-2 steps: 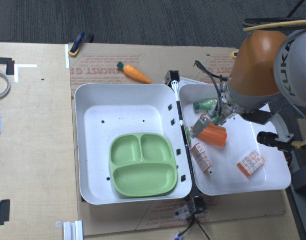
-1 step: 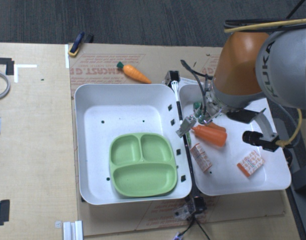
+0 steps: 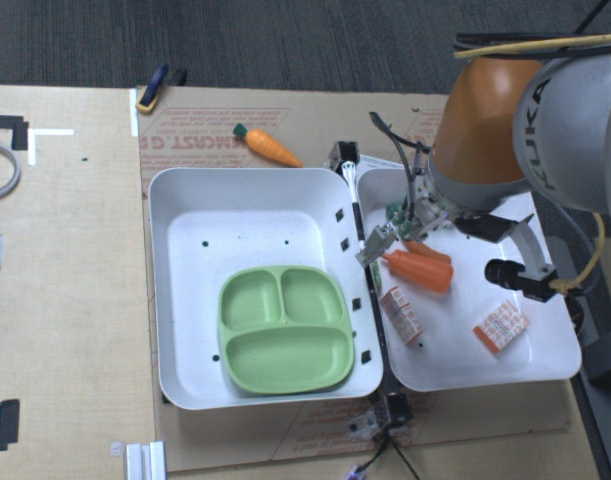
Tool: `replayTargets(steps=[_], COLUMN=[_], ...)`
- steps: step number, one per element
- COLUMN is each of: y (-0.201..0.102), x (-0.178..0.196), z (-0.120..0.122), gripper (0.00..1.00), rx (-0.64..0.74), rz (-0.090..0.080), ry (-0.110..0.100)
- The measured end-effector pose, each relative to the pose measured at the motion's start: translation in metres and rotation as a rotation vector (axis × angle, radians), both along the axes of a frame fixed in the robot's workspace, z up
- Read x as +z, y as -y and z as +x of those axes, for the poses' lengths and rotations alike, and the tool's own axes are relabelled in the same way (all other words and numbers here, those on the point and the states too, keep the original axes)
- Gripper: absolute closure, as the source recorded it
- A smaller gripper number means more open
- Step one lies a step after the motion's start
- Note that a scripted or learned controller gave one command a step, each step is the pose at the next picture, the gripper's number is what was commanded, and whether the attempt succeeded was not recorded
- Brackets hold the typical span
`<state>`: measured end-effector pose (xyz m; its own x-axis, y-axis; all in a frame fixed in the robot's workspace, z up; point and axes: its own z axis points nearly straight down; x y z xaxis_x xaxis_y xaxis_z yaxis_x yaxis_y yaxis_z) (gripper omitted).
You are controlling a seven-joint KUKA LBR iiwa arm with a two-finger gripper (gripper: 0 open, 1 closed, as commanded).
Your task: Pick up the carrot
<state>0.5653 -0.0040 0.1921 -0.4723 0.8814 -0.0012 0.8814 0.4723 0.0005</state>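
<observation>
A large orange carrot [image 3: 423, 268] lies in the right bin [image 3: 545, 363] near its left wall, its green top pointing up toward the arm. My gripper [image 3: 390, 236] hangs right over the carrot's leafy end, close to the divider between the bins; I cannot tell whether it touches the carrot. A second, smaller carrot [image 3: 269, 146] with a green tip rests outside the bins on the cardboard, just above the left bin's far edge.
The left bin [image 3: 185, 228] holds a green divided plate [image 3: 283, 328]. In the right bin lie a red-and-white packet [image 3: 400, 314] below the carrot and another packet [image 3: 501, 326] at lower right. The arm's bulky wrist [image 3: 485, 128] covers the bin's far part.
</observation>
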Motion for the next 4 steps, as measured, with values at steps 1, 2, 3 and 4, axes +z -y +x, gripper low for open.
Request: replayTargets(steps=[1,2,3,4], y=[0.01,0.024,0.031,0.001], x=[0.0,0.0,0.0,0.036], z=[0.015,0.016,0.013,0.01], gripper=[0.0,0.0,0.0,0.0], rx=[-0.106,-0.125,-0.107,0.007], rz=[0.0,0.0,0.0,0.0], ry=[0.0,0.0,-0.001,0.002])
